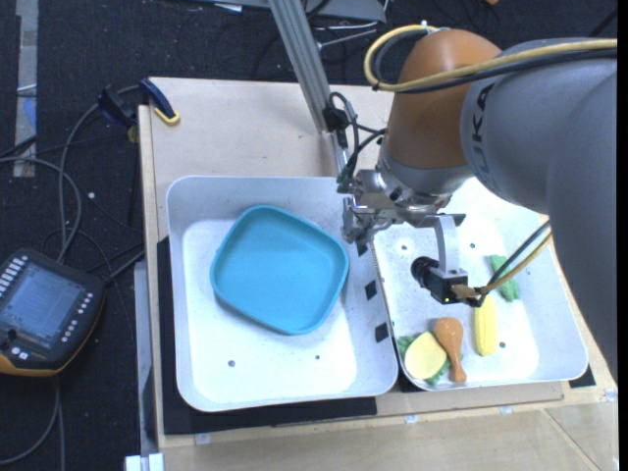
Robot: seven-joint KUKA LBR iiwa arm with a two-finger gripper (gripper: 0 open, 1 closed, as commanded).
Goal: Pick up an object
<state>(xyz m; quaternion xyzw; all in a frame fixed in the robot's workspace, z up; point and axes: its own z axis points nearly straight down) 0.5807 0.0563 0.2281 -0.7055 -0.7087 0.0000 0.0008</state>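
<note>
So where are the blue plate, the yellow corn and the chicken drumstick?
blue plate [280, 269]: camera view, centre of its flat bottom.
yellow corn [485, 328]: camera view, middle of the cob.
chicken drumstick [449, 335]: camera view, the meaty end.

Arm [510, 116] cut off at right edge, hides right bin's [549, 356] back part; green item [506, 273] partly hidden behind yellow cable [515, 263].

my gripper [361, 226] is hovering over the bins' shared wall | blue plate [280, 268] is lying in left bin [196, 361] | toy foods are sitting in right bin [549, 361]
</note>
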